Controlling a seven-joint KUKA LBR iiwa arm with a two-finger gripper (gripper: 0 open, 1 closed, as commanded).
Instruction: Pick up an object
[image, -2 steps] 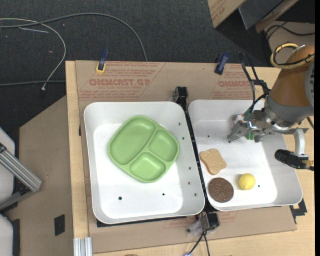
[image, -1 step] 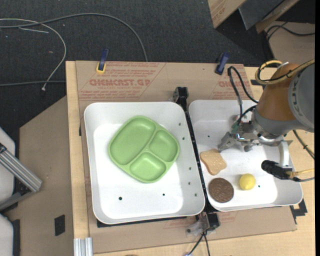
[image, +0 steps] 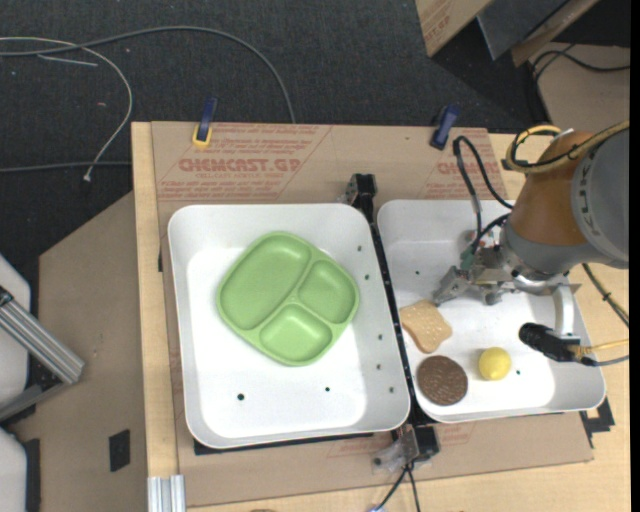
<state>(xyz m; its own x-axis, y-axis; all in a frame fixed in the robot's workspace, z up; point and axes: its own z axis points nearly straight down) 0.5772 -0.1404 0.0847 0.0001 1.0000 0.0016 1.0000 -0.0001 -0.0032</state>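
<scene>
In the right bin (image: 420, 222) lie a tan slice of toast (image: 425, 326), a round brown cookie (image: 441, 380) and a small yellow ball-like fruit (image: 494, 364). My gripper (image: 466, 288) hangs low over the middle of this bin, just up and to the right of the toast. It is apart from the cookie and the yellow fruit, and nothing shows held in it. The grey arm with its orange band (image: 548, 200) reaches in from the right.
A green three-compartment plate (image: 288, 297) sits in the middle of the left bin (image: 200, 390). A black divider rail (image: 385, 300) runs between the bins. Bare white floor lies at the back of the right bin.
</scene>
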